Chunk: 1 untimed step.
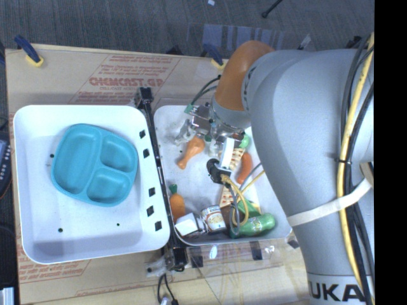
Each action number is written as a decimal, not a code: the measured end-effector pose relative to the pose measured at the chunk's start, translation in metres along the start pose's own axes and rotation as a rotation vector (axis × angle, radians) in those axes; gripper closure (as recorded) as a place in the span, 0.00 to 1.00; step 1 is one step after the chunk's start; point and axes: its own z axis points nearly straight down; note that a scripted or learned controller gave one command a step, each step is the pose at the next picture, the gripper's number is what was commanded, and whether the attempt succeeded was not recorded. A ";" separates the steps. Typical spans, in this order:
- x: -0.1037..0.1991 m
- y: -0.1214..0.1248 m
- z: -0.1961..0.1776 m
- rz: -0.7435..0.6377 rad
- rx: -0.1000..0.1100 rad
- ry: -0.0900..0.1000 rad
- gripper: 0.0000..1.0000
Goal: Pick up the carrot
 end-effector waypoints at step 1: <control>0.001 0.000 -0.011 -0.009 0.005 0.001 1.00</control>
